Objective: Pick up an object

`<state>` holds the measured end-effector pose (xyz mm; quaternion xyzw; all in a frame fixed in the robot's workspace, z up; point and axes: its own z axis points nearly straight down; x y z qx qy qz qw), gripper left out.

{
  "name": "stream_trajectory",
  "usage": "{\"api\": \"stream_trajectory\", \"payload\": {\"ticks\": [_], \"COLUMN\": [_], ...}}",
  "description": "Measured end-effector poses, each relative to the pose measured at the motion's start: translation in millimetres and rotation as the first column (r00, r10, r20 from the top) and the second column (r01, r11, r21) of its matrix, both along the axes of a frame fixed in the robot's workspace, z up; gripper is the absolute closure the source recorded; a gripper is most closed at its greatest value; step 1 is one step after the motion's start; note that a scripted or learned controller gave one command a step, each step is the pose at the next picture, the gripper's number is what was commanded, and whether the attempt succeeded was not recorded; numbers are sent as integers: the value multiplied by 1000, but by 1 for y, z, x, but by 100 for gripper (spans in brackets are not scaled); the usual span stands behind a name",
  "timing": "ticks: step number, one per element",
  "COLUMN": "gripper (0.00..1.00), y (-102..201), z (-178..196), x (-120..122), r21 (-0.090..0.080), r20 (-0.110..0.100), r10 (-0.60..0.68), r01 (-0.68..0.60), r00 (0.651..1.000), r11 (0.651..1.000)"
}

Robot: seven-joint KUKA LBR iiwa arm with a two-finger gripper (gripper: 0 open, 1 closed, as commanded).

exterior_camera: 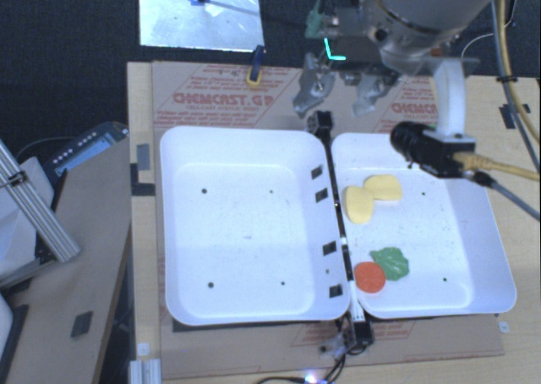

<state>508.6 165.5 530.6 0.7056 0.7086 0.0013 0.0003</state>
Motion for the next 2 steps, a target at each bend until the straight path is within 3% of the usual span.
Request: {"api": "stream_trajectory", "payload": {"ticks": [1,2], "gripper": [100,100], "y": [0,-102], "z": [12,5], "x": [0,-23], "r21": [1,-2], "r20": [3,0], "r10": [5,-13], "r01": [-5,13], "r00": [1000,1000], "r11": [1000,1000]}}
